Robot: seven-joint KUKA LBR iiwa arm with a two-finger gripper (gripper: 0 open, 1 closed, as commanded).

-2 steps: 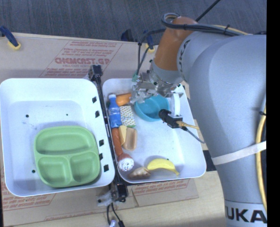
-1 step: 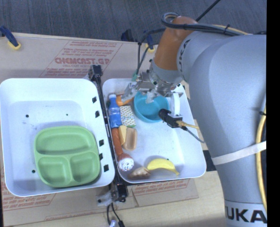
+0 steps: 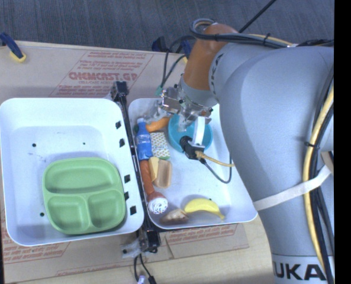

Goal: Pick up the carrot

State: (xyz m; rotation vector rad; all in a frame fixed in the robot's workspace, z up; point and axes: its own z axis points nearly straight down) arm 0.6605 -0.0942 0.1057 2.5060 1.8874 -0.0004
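The arm's gripper (image 3: 174,112) hangs low over the far end of the right bin (image 3: 237,209), its fingertips lost against the clutter, so whether they are apart or together cannot be told. An orange carrot (image 3: 157,124) lies just beside the gripper, on its left, partly masked by it. A long orange piece (image 3: 145,178) runs nearer the camera along the bin's left wall; what it is stays unclear. The arm covers much of a blue bowl (image 3: 190,135).
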